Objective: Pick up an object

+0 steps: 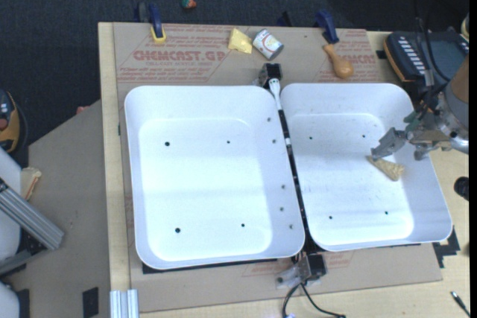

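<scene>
A tangle of black cable and a small connector [309, 269] lay at the near edge of the surface [223, 294], just below the seam where the two white bins met. The left bin [145, 182] showed bare white plastic dotted with a few dark holes. In the right bin [335, 234], toward its right wall, a small tan wedge-shaped object [389, 168] rested on the floor. The pincer [393, 143] hung directly above and just beside the object's upper end, its grey fingers [387, 141] slanting down toward it; whether they touched it could not be made out. Whether the fingers were spread or pressed together could not be told either, since they merged into one grey shape at that angle. The arm [447, 119] came in from the right, its upper part cut off by the frame edge and blurred against dark equipment [417, 56]. The object's long axis ran diagonally, from upper left down to lower right, its broader end lying lower right. Beyond the bins, on the far strip of the surface, sat a yellow block [240, 42], a small white-and-grey item [267, 44] and a tan wooden piece [339, 63], with two blue clamps [155, 18] at the far edge.
</scene>
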